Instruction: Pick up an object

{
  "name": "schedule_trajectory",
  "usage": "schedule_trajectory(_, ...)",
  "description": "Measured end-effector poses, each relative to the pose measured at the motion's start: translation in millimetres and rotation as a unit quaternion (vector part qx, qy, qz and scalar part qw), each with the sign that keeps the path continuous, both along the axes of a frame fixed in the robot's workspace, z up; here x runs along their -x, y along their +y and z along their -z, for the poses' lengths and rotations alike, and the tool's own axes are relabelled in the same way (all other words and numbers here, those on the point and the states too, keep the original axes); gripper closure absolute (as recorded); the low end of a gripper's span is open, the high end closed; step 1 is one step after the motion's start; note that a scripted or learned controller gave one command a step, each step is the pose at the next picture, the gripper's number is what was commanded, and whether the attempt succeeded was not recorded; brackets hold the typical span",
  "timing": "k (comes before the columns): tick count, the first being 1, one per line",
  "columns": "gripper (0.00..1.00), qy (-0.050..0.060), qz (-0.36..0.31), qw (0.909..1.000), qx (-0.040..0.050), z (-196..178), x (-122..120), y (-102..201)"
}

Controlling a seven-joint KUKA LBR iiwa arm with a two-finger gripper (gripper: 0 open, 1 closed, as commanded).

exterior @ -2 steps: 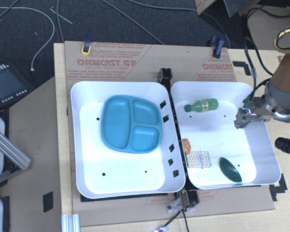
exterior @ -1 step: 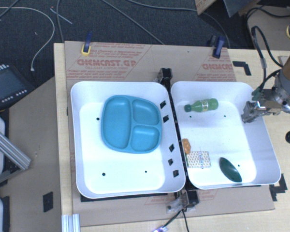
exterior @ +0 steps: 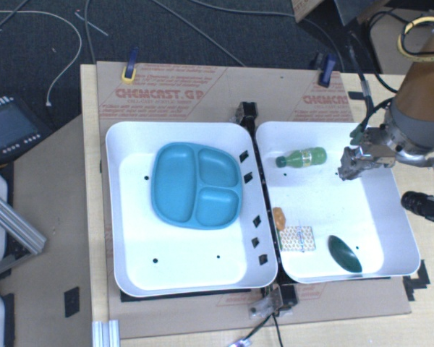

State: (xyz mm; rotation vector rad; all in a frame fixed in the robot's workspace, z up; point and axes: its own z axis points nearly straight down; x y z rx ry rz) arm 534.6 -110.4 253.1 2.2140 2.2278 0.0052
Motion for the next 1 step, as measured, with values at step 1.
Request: schedule_trajectory(1, 1.00, 0.003, 0.000, 1.0000, -0.0008, 14.8, -7.5, 49.6)
